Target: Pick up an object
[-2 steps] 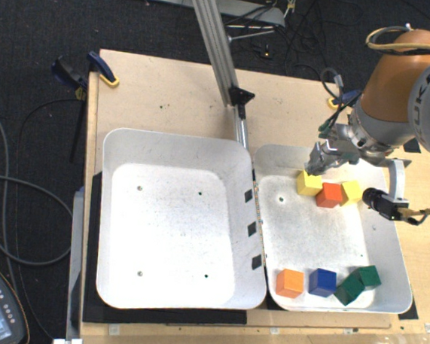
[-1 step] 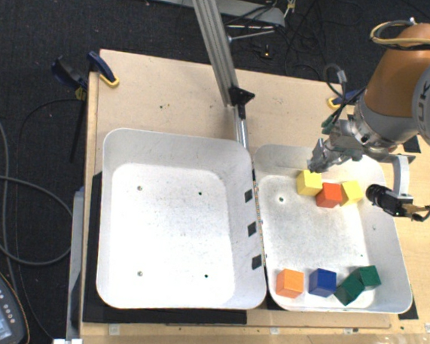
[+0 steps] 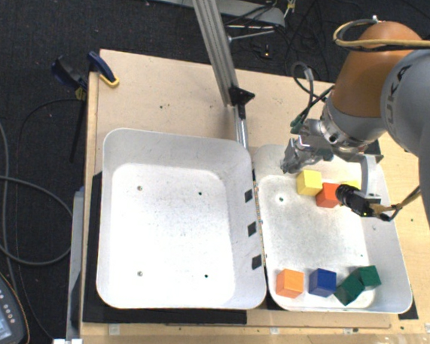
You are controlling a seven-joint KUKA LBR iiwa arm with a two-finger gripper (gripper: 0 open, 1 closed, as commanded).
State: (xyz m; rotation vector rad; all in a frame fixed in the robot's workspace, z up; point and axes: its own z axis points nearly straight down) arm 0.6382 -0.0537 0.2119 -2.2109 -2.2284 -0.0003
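Arm (image 3: 405, 80) reaches over right bin (image 3: 329, 239). Gripper (image 3: 298, 159) low at bin's far-left corner, just beside yellow block (image 3: 309, 182); finger opening can't tell, nothing visibly held. Red-orange block (image 3: 328, 195) touches the yellow. Orange block (image 3: 290, 283), blue block (image 3: 323, 282), green blocks (image 3: 358, 283) along near edge.

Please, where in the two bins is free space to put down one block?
The left bin offers its whole floor. In the right bin, the middle is free, between the yellow block and the orange block. It is crowded at the far end under the gripper and along the near edge by the blue block.
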